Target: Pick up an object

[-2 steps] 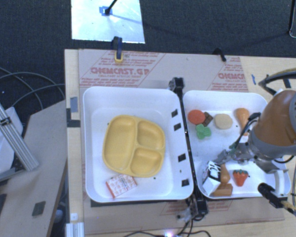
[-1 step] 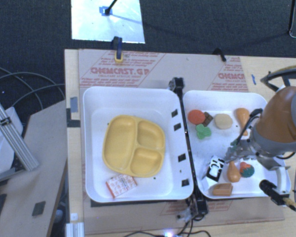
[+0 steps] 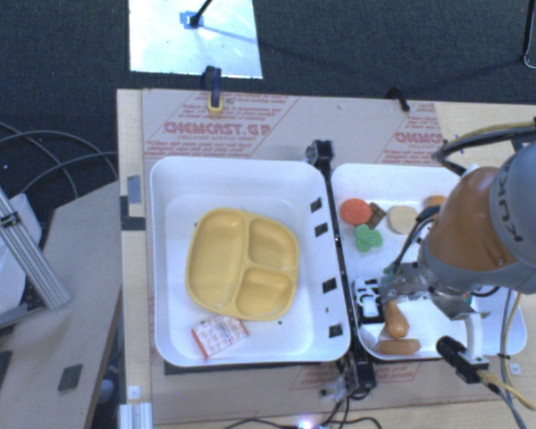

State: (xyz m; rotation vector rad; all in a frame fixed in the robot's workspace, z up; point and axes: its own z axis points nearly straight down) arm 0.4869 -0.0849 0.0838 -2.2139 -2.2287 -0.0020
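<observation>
The right bin [image 3: 518, 333] holds several small toy foods. A red round piece [image 3: 355, 211], a green piece [image 3: 368, 238] and a beige disc [image 3: 401, 219] lie in its far left part. Two orange sausage-like pieces lie near the front: one [image 3: 394, 321] points away from me, the other [image 3: 398, 347] lies crosswise along the front wall. My gripper [image 3: 389, 286] hangs low over the bin's left side, just above the upper sausage's far end. The grey arm with its orange band [image 3: 469, 226] hides much of the bin's middle.
In the left bin [image 3: 174, 239] sit a yellow divided tray [image 3: 243, 263] and a small red-and-white packet [image 3: 218, 334] at the front. A black divider with clips [image 3: 335, 239] runs between the bins. Cables trail at the front right.
</observation>
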